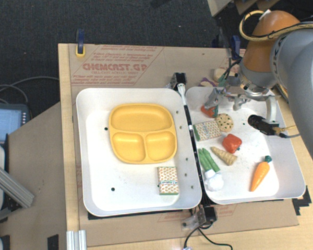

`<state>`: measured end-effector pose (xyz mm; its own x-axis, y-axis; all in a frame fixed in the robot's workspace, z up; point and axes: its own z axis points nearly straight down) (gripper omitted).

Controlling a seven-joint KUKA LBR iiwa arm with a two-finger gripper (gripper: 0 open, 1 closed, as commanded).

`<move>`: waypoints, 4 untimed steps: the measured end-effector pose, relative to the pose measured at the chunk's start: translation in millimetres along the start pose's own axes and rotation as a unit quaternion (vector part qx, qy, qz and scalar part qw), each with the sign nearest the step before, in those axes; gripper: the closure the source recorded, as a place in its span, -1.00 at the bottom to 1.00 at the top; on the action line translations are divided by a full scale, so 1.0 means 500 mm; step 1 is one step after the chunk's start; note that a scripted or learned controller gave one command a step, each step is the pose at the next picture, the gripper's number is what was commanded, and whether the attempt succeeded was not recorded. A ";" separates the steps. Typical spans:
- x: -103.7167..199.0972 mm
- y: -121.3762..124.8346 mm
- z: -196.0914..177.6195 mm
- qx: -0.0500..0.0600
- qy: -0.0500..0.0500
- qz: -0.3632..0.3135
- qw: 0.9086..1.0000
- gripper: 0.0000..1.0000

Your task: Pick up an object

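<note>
Camera view: red toy (209,110) sits at far-left corner of rt bin (288,160), just beside gripper (228,101). Fingers apart, nothing betw. them. Cookie (225,122) close by, carrot (260,175) nearer front. Yellow plate (143,132) in left bin (94,155).

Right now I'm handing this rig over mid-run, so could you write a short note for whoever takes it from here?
Gripper: low over the far end of the right bin; I cannot see anything held in it.
Things: a red piece lies just beside the gripper. The cookie and carrot lie in the same bin. The yellow plate and small box are in the left bin.
Done: nothing visibly lifted.
Left: grasp and raise one object; the red piece looks nearest.
</note>
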<state>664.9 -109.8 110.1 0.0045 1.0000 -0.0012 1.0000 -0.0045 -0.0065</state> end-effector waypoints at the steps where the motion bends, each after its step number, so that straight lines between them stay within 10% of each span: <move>1: -0.097 -0.013 0.054 -0.001 0.000 0.000 1.000 -1.00; 2: -0.019 0.005 0.050 -0.003 0.001 -0.004 1.000 -1.00; 3: 0.016 -0.183 0.052 0.000 0.002 -0.001 1.000 -1.00; 4: 0.021 -0.036 0.050 -0.007 0.000 -0.003 1.000 -1.00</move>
<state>646.8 -99.1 85.3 -0.0025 1.0000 -0.0017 1.0000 0.0025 0.0068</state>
